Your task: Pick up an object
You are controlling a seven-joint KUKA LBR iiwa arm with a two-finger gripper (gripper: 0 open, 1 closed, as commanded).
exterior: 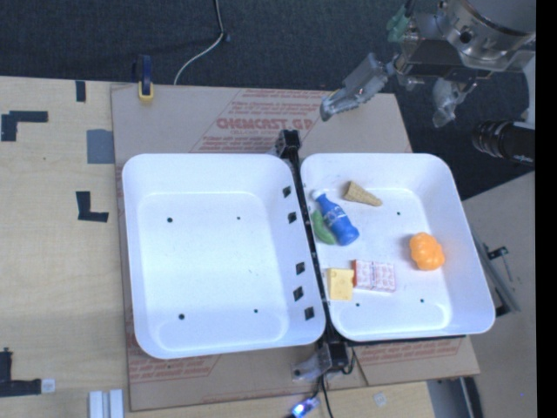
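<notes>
White right bin [452,200] holds all items: blue bottle [337,219] and green piece [321,227] tight against left wall, tan cone [361,194] toward far side, yellow block [340,283] touching red-patterned packet [375,275] near middle, orange ball [426,251] by right wall with open floor around it. Gripper [348,98] hangs past bin's far edge, over cardboard [252,124]; open or closed, can't tell. Left bin [139,233] alongside.

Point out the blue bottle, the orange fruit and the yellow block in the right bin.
blue bottle [337,220]: camera view, on the middle of its body.
orange fruit [426,251]: camera view, on the centre of its rounded top.
yellow block [340,283]: camera view, on the middle of its flat face.
</notes>
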